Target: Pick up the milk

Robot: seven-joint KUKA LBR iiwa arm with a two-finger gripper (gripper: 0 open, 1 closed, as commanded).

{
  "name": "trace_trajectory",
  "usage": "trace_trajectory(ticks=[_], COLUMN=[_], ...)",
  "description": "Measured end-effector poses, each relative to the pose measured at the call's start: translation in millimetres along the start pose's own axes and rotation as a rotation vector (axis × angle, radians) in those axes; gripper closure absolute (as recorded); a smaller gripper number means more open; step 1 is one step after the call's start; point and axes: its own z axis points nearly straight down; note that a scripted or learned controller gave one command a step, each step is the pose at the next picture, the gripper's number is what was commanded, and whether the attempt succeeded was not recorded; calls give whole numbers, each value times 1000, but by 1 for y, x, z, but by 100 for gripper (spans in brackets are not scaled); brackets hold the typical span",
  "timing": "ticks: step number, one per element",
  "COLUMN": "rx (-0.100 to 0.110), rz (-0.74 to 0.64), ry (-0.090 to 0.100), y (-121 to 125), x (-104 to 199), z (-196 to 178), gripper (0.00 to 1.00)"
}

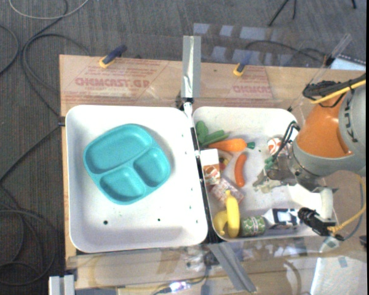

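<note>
The milk (210, 161), a small white carton, lies against the left wall of the right bin (258, 117), beside an orange carrot (229, 145) and a red sausage (240, 169). My gripper (265, 180) hangs low over the middle of the right bin, to the right of the sausage and well apart from the carton. Nothing shows between its tips from this angle.
Also in the right bin are a green vegetable (206, 134), a wrapped snack (220, 190), a banana (232, 216), a green can (254, 226), a blue-and-white box (285, 217) and a small red-white item (274, 145). The left bin (86, 226) holds a teal divided plate (128, 163).
</note>
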Motion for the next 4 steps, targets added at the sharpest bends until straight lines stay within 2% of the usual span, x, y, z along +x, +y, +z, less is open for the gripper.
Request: trace_trajectory(ticks=[1,2,3,4], rx=[-16,-23,-23,-5], rz=[749,544,611,564], ry=[10,4,-3,-3], y=[-14,-15,56,7], x=[3,-58,-31,2], z=[31,30,30,-60], gripper=[100,100,100,100])
